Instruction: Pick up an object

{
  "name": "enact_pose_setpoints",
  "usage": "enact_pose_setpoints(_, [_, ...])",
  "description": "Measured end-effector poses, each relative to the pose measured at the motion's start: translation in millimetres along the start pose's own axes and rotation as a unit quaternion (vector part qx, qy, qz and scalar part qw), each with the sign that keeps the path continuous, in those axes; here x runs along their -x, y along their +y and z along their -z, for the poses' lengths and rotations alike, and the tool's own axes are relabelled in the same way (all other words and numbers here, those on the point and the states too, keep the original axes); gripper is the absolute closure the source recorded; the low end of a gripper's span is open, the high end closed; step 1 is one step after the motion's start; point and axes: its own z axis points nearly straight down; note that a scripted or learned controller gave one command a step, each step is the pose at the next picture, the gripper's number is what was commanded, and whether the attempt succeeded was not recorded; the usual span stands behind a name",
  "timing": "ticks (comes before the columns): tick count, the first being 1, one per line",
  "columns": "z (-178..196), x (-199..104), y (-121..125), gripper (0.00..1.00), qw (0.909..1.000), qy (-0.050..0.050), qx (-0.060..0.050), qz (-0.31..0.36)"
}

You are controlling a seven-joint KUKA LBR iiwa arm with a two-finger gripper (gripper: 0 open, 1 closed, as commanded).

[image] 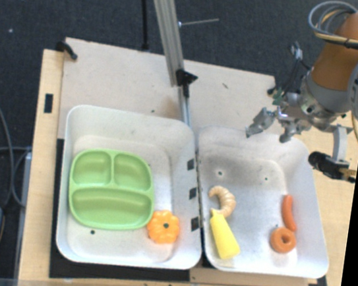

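The gripper (273, 128) hangs above the right bin (315, 192), jaws open and empty; next it must descend onto one object.

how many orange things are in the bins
3. A pumpkin in the left bin beside the green tray; a ring and a sausage-like piece at the right bin's right side.

Left bin (82, 124): divided plate (110, 190), pumpkin (164, 227) at its right. Right bin (315, 192): shrimp (222, 199) touching banana (224, 236) at left; carrot (289, 212), donut (282, 240) at right.
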Motion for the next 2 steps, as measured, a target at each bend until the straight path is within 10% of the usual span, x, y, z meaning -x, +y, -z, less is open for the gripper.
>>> enact_pose_setpoints(1, [-99.2, 79.1, -34.0, 0.0, 1.0, 0.0, -0.003, -0.006])
enact_pose_setpoints(2, [-93.7, 75.5, -30.5, 0.0, 1.0, 0.0, 0.001, -0.003])
